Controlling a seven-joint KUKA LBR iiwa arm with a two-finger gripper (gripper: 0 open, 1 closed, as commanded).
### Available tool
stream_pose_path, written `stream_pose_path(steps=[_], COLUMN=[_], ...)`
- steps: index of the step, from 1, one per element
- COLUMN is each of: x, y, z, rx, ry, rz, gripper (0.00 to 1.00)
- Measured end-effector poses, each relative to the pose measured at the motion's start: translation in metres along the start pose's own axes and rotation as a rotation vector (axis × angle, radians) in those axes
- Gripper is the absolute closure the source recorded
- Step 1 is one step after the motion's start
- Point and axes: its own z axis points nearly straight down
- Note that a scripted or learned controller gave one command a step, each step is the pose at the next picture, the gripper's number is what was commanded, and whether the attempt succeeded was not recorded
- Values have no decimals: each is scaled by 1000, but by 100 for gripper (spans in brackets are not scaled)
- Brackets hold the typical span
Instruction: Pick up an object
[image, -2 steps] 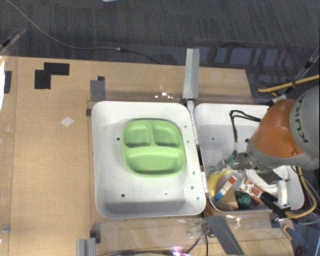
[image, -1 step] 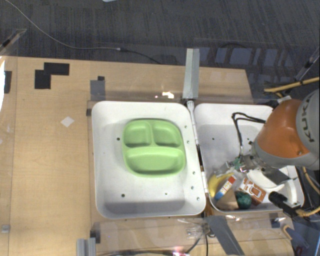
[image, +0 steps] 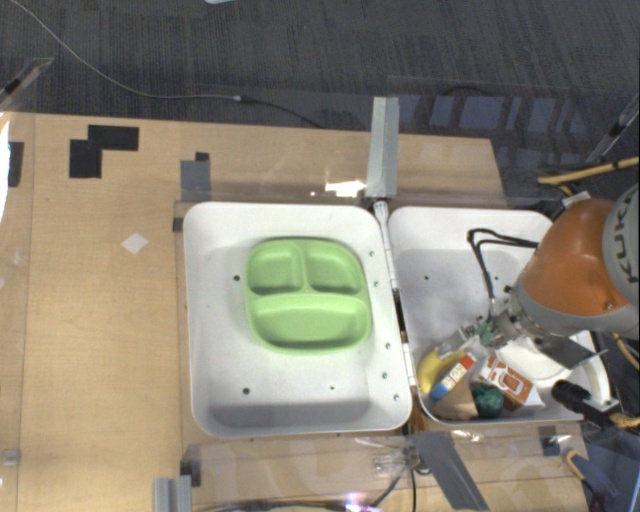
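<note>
The right white bin (image: 440, 260) holds a heap of small objects in its near corner: a yellow piece (image: 433, 372), a small carton with red and blue print (image: 457, 376), a brown and white packet (image: 508, 382) and a dark green object (image: 489, 400). My gripper (image: 487, 332) reaches down from the grey and orange arm (image: 575, 265) into the heap's upper edge, just above the carton. The arm's body hides how the fingers stand.
The left white bin (image: 215, 300) bears a green divided tray (image: 305, 293). A black cable (image: 482, 250) loops over the right bin's far side. A metal post (image: 382, 145) stands behind the divider between the bins.
</note>
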Motion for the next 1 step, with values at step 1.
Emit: stream_pose_path(steps=[1], x=[0], y=[0], z=[0], rx=[1], ry=[-1], rz=[1], gripper=[0])
